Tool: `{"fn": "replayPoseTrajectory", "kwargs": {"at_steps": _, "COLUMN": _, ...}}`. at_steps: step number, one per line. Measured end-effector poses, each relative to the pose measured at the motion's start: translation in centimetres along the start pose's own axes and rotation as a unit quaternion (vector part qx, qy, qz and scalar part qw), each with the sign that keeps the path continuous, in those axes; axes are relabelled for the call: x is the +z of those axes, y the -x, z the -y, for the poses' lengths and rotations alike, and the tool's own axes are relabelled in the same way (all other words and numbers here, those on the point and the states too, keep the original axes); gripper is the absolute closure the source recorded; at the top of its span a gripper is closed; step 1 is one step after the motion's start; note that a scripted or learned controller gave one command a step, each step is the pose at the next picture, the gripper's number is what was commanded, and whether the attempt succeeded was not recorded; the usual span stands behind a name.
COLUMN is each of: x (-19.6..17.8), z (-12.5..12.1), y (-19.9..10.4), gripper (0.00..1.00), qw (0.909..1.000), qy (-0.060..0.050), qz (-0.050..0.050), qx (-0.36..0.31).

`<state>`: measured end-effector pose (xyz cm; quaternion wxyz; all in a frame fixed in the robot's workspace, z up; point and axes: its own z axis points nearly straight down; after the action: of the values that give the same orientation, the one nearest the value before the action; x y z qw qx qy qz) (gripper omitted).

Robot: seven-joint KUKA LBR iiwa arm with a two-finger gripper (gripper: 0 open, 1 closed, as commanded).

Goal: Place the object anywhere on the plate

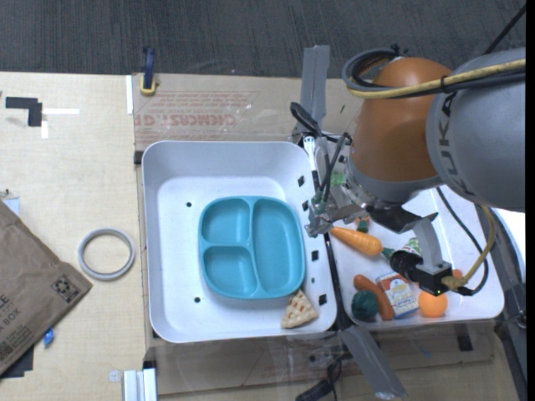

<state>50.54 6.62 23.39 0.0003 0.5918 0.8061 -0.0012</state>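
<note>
A teal plate (251, 247) with three compartments lies in the middle of the left white bin (167, 224), with nothing on it. A toy pizza slice (298, 312) rests just off the plate's lower right corner, on the bin floor. My gripper (323, 215) hangs over the divider between the two bins, beside the plate's right edge. An orange toy carrot (356, 241) lies just to its right in the right bin (476, 307). Nothing shows between the gripper's tips.
The right bin also holds a red sausage (373, 295), a dark green item (363, 307), a small printed carton (400, 296) and an orange ball (432, 305). Left of the bins sit a grey tape ring (106, 252) and a cardboard box (25, 299).
</note>
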Motion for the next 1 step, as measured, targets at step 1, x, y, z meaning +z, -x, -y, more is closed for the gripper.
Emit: {"fn": "replayPoseTrajectory", "kwargs": {"at_steps": 1, "x": 4.32, "z": 2.48, "y": -1.36, "gripper": 1.00, "qw": 0.9901, "qy": -0.001, "qz": -0.001, "qx": -0.140}}
